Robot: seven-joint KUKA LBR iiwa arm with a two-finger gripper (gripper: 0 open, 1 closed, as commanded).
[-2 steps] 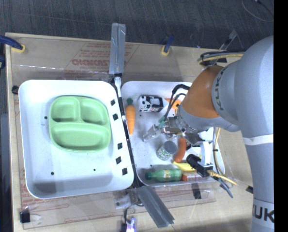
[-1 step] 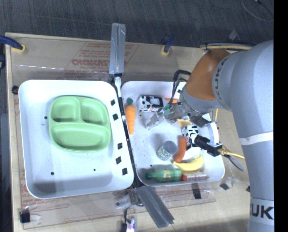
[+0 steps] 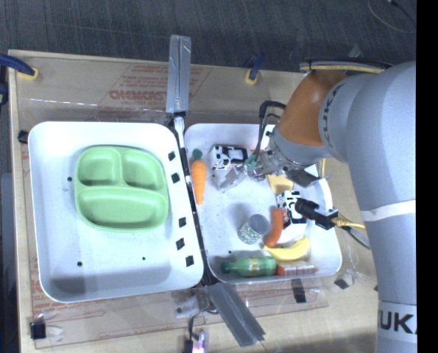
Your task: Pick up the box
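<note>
1. The box (image 3: 228, 155), as far as you can judge, is the small black-and-white patterned one at the far end of the right bin (image 3: 329, 259). It lies close to that bin's far wall. A flat reddish pack lies along the near wall beside the green bottle (image 3: 248, 265), so check which one you mean.
2. The gripper (image 3: 233, 175) sits low, just on the near side of the patterned box. It is touching the box or almost touching it. Clutter and blur hide its tips, so you cannot tell whether the claw is open or closed, and nothing shows the box in its grasp.
3. Read this as the approach or grasp step, with the lift not yet made. The next move calls for the claw to be centred over the box and closed firmly on it, then raised straight up.
4. Mind the edges. The far wall is close behind the box, and the carrot (image 3: 198, 181) lies to its left along the rim shared with the left bin (image 3: 42, 219).
5. There is little open room sideways. The can (image 3: 252, 230), the banana (image 3: 291, 251) and the bottle crowd the near half. Bare floor shows around the middle of the bin, and straight up is the free way out.
6. The left bin holds a green divided plate (image 3: 121, 187), well apart from the work.
</note>
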